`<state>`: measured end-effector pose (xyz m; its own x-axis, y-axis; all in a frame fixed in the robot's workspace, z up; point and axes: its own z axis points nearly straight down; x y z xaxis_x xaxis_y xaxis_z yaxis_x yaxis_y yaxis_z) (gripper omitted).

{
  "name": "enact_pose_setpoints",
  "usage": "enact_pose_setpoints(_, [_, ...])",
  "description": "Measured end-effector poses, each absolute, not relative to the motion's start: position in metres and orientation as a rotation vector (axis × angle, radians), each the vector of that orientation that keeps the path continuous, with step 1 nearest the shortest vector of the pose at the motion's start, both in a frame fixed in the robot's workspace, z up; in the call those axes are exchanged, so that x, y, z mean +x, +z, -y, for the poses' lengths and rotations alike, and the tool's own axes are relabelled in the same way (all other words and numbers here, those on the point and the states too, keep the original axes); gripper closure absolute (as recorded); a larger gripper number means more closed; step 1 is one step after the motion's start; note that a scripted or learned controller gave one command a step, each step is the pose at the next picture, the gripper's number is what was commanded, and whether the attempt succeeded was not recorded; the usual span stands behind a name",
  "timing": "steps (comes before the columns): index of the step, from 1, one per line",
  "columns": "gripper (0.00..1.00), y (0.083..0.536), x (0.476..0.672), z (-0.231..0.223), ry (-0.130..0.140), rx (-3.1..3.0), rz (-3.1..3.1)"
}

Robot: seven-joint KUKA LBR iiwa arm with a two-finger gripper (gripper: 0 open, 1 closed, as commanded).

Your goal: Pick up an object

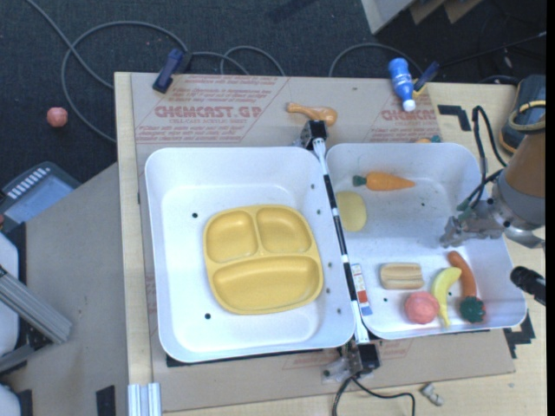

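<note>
Orange-red and slim, the sausage [463, 272] lies in the right bin [434, 159], lower right of the frame, just below our end effector [468, 230]. We judge it the nearest pick. Its long axis runs from upper left to lower right, beside the banana [444, 291]. Whether the end effector is clenched, we cannot tell.

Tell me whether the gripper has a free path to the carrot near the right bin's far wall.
Probably yes. The carrot lies alone on bare bin floor, and the gripper hovers in the same right bin with nothing between them.
</note>
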<state>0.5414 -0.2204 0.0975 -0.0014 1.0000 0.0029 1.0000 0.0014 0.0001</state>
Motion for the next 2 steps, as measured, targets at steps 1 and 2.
enact_pose_setpoints(1, [0.00, 0.097, 0.541, 0.219, -0.005, -2.215, 2.221])
enact_pose_setpoints(2, [0.00, 0.113, 0.500, 0.224, 0.001, -2.221, 2.220])
